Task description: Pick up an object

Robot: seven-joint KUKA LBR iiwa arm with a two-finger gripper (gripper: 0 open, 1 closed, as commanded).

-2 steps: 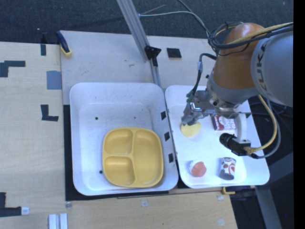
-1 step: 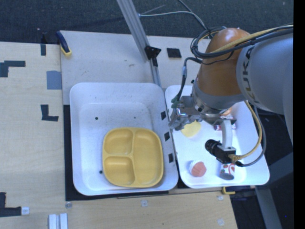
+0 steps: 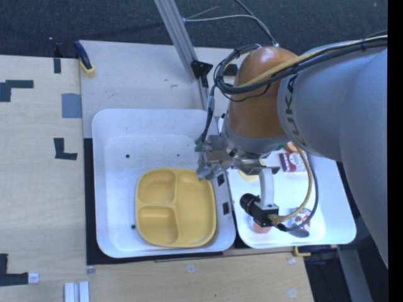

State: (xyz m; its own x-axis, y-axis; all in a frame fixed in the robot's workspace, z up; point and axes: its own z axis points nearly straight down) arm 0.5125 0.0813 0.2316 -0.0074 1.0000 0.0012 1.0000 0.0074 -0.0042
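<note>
A yellow divided plate [image 3: 175, 206] lies flat in the front half of the left bin [image 3: 119, 137]. My gripper [image 3: 211, 168] hangs below the orange wrist band [image 3: 258, 99], over the wall between the two bins, just at the plate's upper right corner. Whether it touches the plate is unclear, and I see nothing held in it. In the right bin [image 3: 334, 225], a red and white packet [image 3: 289, 162] peeks out from under the arm, and a small reddish item [image 3: 261, 226] lies near the front.
The big grey arm covers most of the right bin. A black fitting with a yellow cable [image 3: 307, 197] hangs over that bin. A metal pole [image 3: 179, 33] slants up behind the bins. A blue and yellow clamp [image 3: 84, 58] sits at the bench's back left.
</note>
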